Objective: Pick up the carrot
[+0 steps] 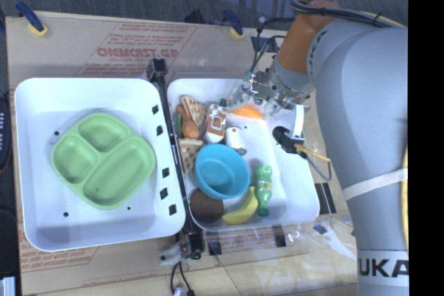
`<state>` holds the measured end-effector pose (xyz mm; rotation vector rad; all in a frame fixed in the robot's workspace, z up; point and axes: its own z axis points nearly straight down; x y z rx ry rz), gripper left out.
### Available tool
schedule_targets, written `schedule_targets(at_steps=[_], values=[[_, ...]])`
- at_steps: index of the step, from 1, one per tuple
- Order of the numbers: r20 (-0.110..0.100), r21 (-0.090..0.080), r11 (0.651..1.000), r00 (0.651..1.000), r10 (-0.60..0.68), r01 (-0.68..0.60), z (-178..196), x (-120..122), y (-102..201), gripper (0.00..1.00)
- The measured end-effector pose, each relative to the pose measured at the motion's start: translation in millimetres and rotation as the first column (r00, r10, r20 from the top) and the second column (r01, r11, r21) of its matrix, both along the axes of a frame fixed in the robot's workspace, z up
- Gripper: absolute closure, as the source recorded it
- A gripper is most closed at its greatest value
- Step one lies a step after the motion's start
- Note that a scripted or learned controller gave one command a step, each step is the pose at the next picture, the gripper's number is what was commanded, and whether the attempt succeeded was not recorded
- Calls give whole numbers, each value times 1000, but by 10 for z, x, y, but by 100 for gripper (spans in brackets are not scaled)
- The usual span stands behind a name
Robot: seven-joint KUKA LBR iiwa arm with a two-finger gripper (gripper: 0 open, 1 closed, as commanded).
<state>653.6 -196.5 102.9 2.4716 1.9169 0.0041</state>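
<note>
The carrot (247,112) is a small orange piece lying in the upper middle of the right bin (295,180), next to a white item. My gripper (262,92) hangs low over the bin's upper right part, right above and slightly right of the carrot. Its metal head hides the carrot's far end. Whether it touches the carrot is unclear.
The right bin also holds a blue bowl (222,171), a banana (241,211), a green bottle (263,186), a brown round fruit (205,205) and several food items along its left wall. The left bin (35,218) holds a green divided plate (104,159).
</note>
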Motion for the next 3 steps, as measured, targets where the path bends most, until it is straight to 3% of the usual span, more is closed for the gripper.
schedule_targets(at_steps=[1,2,3], values=[[-21,16,1000,1000,12,-11,77,-18,57,100],[-22,16,1000,1000,12,-12,72,-20,58,0],[-23,7,997,997,-71,71,-103,31,-28,0]])
